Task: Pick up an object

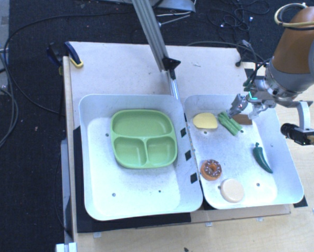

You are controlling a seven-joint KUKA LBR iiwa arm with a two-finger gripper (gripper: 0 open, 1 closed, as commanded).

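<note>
Camera view: no readable writing; fingers (240, 107) above green stalk (230, 124), state unclear.

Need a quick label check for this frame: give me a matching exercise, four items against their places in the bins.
Things:
1. green plate
2. donut
3. dark green pepper
4. yellow lump

Places:
A. right bin, far end beside the divider
B. left bin, middle
C. right bin, toward its right rim
D. right bin, near half, just behind the cream disc

Pairs: 1-B, 2-D, 3-C, 4-A
</note>
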